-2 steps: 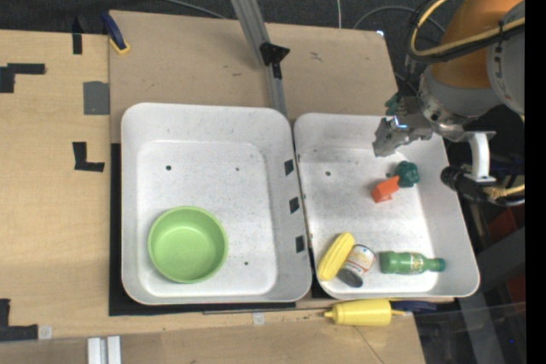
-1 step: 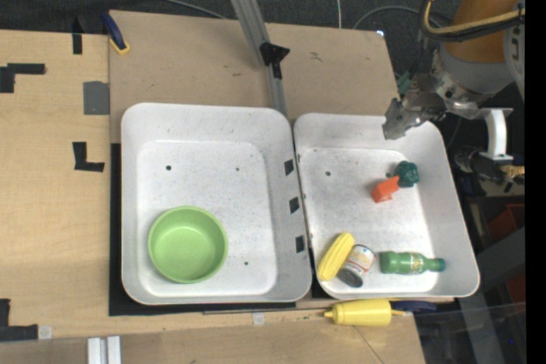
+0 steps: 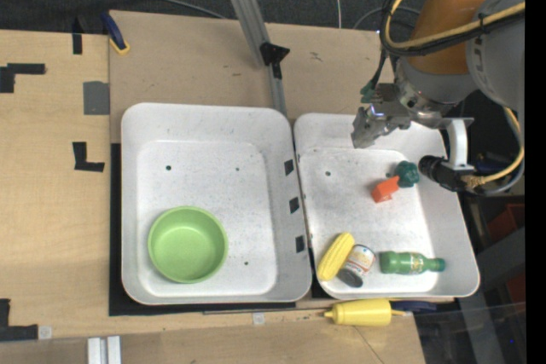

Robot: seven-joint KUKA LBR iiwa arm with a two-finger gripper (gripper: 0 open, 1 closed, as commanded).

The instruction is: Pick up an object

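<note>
I see my gripper (image 3: 368, 132) hanging bare — finger state unreadable; the orange block (image 3: 385, 189) lies just below-right.

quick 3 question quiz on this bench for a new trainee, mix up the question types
1. True or false: the green bowl lies in the same bin as the green bottle.
2. Multiple choice: the claw is above which part of the right bin? A) near edge B) far edge C) middle
3. Fill in: the yellow bottle lies ____ the bins, on the bench's near edge.

Key: 1 false, the bowl is in the left bin. 2 B. 3 outside.
</note>
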